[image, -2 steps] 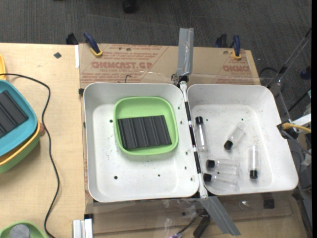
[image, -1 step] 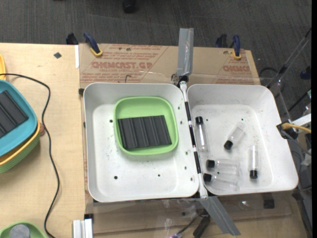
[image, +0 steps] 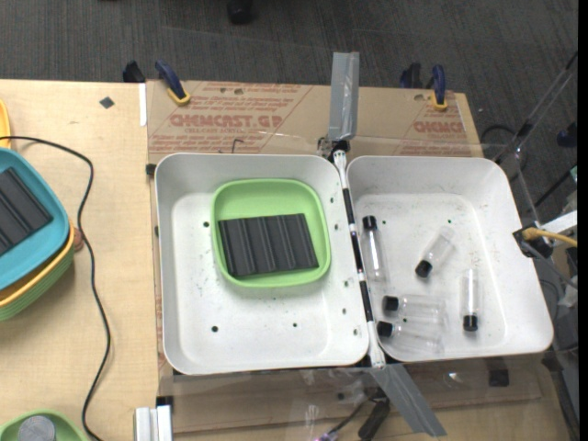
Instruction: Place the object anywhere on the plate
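Green plate [image: 270, 211] w/ black ridged insert seen in left bin [image: 184, 329], clear vials [image: 434, 252] scattered in right bin [image: 514, 329]

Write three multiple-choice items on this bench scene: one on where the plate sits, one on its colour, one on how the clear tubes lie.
1. Where is the green plate?
A. In the left bin
B. In the right bin
C. On the cardboard behind the bins

2. What colour is the ridged insert on the plate?
A. White
B. Dark grey
C. Orange

3. How do the clear tubes in the right bin rest?
A. Standing upright
B. Stacked on the plate
C. Lying on their sides

Answers:
1. A, the plate rests on the floor of the left bin.
2. B, the ribbed rectangle is dark grey.
3. C, each tube lies flat on the bin floor, black cap to one end.
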